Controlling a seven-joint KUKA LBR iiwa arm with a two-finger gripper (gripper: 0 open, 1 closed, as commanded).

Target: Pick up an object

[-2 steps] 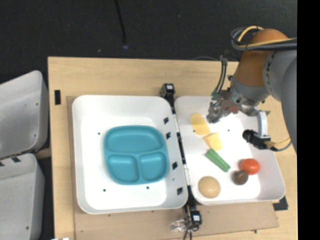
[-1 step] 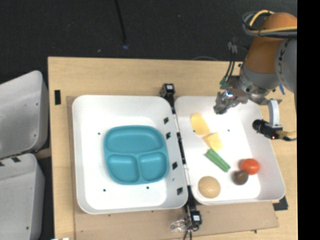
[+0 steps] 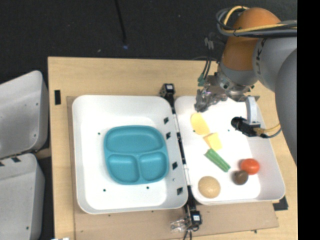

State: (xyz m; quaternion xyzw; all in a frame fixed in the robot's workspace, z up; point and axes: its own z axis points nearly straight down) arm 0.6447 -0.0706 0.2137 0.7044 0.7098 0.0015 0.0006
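Observation:
The right bin (image 3: 270, 184) holds several small food toys. A pale yellow piece (image 3: 199, 124) lies near its far left, with a yellow block (image 3: 212, 141) just in front of it. A green stick (image 3: 217, 160) lies slantwise in the middle. Near the front sit a tan round ball (image 3: 209, 187), a dark brown ball (image 3: 240, 177) and a red tomato (image 3: 250, 166). My gripper (image 3: 203, 103) hangs over the bin's far left corner, just behind the pale yellow piece. Nothing shows between its fingers.
The left bin (image 3: 87, 189) bears a teal divided plate (image 3: 135, 153) in its middle. A ridge with black clips (image 3: 176, 144) separates the two bins. The grey arm and orange band (image 3: 245, 44) lean in over the right bin's far side.

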